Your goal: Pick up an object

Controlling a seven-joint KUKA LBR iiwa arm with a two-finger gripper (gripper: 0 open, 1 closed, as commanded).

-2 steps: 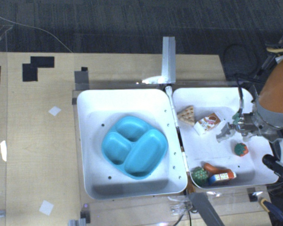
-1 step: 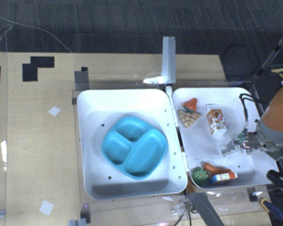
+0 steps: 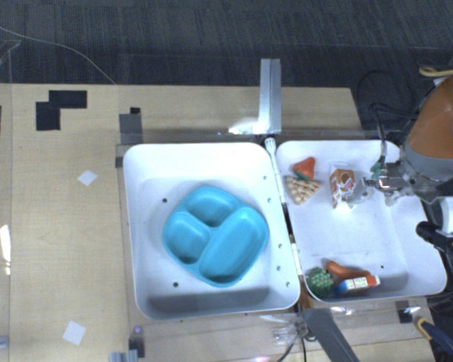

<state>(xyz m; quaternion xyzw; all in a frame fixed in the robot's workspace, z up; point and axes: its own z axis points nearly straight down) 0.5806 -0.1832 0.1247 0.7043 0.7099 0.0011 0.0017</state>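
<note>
A blue plate (image 3: pixel 215 235) sits in the left bin (image 3: pixel 142 218). In the right bin (image 3: pixel 411 281), a small packet (image 3: pixel 342 186) lies just beside the gripper (image 3: pixel 384 181); whether the gripper grasps it I cannot tell. It may slip, being crinkled and near the wall.

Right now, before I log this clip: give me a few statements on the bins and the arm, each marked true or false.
1. The blue divided plate lies in the left bin. True.
2. The green ball is in the left bin. False: it sits in the right bin, at its near edge.
3. The gripper is over the right bin. True.
4. The small bottle stands upright. False: it lies on its side beside the green ball.
</note>
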